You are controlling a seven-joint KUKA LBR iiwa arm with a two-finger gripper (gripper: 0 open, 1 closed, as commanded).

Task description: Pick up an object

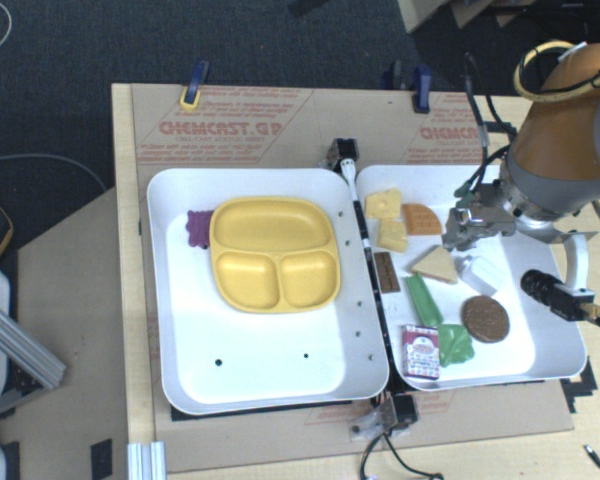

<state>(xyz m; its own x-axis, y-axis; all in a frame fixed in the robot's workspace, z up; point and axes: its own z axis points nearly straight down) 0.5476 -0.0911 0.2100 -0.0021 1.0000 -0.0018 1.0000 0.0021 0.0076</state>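
Two white bins sit side by side on the surface: the left bin (180,348) holds a yellow divided plate (275,251) with a purple piece (197,227) at its left edge. The right bin (545,353) holds cheese blocks (387,218), a wedge (436,265), a green piece (423,300), a brown disc (485,319) and a small packet (421,352). The hand (467,230) hangs over the right bin just beside the wedge; whether it is clenched or released, I cannot tell.
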